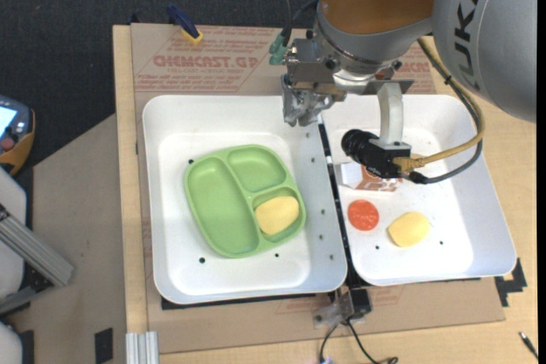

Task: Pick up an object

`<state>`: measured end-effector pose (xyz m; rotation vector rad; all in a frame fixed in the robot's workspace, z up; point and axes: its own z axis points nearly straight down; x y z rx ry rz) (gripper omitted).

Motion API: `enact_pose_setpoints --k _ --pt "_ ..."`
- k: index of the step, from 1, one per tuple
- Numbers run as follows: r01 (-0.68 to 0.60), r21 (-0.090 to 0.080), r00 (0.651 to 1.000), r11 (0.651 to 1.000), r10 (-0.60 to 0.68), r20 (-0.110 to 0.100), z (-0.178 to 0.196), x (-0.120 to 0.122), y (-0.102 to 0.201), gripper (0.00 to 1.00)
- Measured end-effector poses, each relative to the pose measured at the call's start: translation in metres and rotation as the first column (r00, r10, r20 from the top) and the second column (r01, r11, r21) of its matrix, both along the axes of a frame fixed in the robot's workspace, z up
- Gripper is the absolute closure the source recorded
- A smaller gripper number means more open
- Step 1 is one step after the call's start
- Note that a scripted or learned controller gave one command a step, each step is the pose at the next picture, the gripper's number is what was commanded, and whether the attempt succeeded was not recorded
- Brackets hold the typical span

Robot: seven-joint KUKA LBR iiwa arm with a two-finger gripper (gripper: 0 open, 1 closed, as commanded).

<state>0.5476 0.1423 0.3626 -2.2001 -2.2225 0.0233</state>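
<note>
End effector (300,108): above the rear of the divide between bins; whether released or clenched, cannot tell. Nearest candidates: tomato (363,215) and lemon (409,228), right bin (486,217), toward the front. Another yellow piece (277,214) in green tray (217,200), left bin (162,183).

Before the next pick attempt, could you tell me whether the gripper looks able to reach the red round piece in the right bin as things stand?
Probably yes: the red round piece lies uncovered on the right bin floor, apart from the yellow piece beside it, with nothing over it.
</note>
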Motion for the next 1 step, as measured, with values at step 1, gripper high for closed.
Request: enact_pose_setpoints --k 1 --pt "0.001 0.008 0.999 1.000 -0.001 0.035 0.1249 -0.0018 0.0653 1.00"
